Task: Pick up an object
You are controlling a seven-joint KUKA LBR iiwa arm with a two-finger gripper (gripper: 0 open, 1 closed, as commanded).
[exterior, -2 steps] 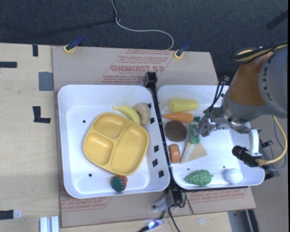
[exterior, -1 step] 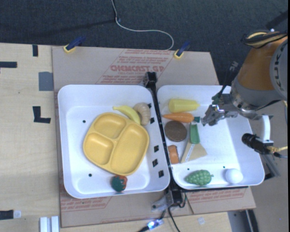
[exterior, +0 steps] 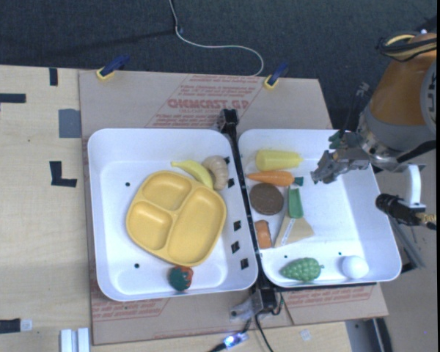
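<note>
Two white bins sit side by side on the counter. The left bin carries a yellow divided plate, with a banana and a beige knobby piece at its 1 o'clock rim and a small red-green fruit at its 6 o'clock.

The right bin holds the likely pick targets, crowded along its 9 o'clock wall: yellow corn, carrot, brown disc, green stick, pale wedge, orange piece. Green grapes and a white ball lie at 6 o'clock.

The hand hangs over the bin's 1 o'clock area, just beside the corn and carrot, nothing seen between its fingers; spread: cannot tell. Judgement: the clustering leaves little finger clearance, so the isolated ball or grapes look easier.
</note>
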